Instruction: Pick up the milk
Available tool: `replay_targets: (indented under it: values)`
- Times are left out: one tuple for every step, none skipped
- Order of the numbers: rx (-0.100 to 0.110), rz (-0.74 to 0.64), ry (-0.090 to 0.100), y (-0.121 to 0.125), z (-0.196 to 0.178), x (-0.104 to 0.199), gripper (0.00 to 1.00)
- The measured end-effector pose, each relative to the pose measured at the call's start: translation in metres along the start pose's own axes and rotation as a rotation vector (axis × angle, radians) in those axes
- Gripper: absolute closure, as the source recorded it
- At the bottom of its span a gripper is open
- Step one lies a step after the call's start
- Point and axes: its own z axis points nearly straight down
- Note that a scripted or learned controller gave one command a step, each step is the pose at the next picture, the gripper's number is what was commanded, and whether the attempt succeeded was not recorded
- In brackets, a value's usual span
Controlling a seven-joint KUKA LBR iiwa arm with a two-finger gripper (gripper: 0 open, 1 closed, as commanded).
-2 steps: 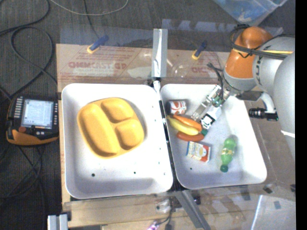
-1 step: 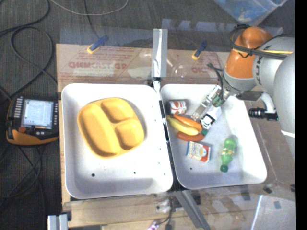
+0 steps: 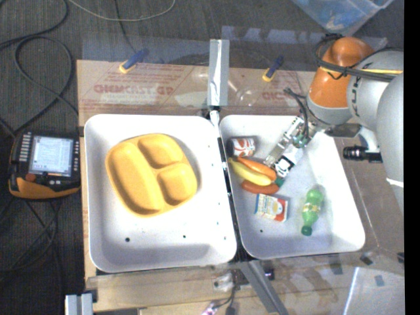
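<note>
The milk (image 3: 271,207) is a small carton with a white, orange and blue print. It lies flat near the middle front of the right bin (image 3: 341,195). My gripper (image 3: 278,163) hangs over the middle of that bin, behind the milk and apart from it. It is open, with nothing between its fingers, and its tips are next to the right end of a hot dog (image 3: 254,170).
A red can (image 3: 243,147) lies at the right bin's back left. A green bottle (image 3: 312,209) lies to the right of the milk. A yellow divided tray (image 3: 153,172) sits in the left bin (image 3: 111,241). A handheld pendant (image 3: 44,164) rests left of the bins.
</note>
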Motion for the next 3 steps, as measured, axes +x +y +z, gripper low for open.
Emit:
replay_targets:
  values:
    - [-0.014, -0.002, -0.014, 0.0049, -0.0105, -0.0007, 1.00]
    - [-0.007, -0.002, -0.002, 0.0032, -0.0082, 0.0015, 0.00]
    - [-0.011, 0.092, 0.007, 0.0065, -0.0007, 0.0054, 0.00]
